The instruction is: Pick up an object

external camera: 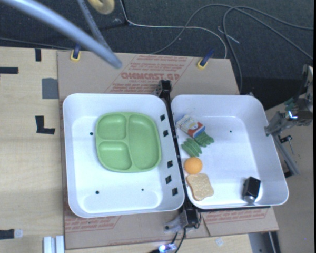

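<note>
Gripper (297,112) at 3 o'clock, outside right bin (263,144); finger state: cannot tell. Risk: box (190,126), beans (196,143), orange (193,165), toast (199,186) crowd together; my grasp could slip.

Wooden bench (21,157) under cardboard sheet (147,73); dark floor (253,15) with cables (210,20).

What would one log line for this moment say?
claw: right of right bin | plate: left bin | orange, bread: untouched

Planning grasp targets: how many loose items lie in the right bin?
5: a small carton and green beans near the divider, an orange, toast below it, a black object at the near-right corner.
</note>
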You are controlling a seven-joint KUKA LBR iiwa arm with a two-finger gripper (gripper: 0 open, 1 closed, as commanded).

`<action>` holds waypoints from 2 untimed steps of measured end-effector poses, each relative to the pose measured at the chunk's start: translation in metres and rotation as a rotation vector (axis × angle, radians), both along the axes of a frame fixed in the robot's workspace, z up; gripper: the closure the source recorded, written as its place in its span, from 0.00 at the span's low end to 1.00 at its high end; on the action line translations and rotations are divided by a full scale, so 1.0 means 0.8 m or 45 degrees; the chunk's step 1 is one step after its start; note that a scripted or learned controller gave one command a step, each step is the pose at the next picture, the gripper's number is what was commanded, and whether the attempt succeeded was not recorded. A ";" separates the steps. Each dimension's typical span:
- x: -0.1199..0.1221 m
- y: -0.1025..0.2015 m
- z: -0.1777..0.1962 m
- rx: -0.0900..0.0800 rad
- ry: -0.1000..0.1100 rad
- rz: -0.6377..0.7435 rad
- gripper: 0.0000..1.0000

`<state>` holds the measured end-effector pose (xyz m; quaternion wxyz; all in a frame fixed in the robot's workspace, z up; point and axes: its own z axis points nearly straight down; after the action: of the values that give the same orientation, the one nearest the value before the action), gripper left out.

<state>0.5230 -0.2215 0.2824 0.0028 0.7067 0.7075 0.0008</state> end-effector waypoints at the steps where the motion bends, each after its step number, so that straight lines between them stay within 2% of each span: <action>1: -0.003 0.071 -0.018 0.005 0.009 0.005 1.00; 2: 0.009 0.131 -0.018 0.005 0.007 0.006 1.00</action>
<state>0.5306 -0.1169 0.2678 -0.0005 0.7050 0.7092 0.0001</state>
